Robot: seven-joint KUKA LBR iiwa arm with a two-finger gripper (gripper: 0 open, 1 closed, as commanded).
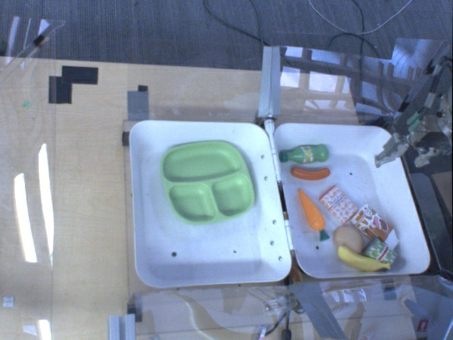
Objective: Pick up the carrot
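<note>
— Pale wooden bench, two shallow white bins. Progress?
— None yet: orange plastic carrot lay in right bin, untouched. Gripper at far rim; jaws impossible to tell.

Legible text: none. Printed packaging present in the right bin, all beside the carrot: patterned carton, brown-and-white carton, small green box. The green bottle possibly bears a label; its lettering is too small to read.
</note>
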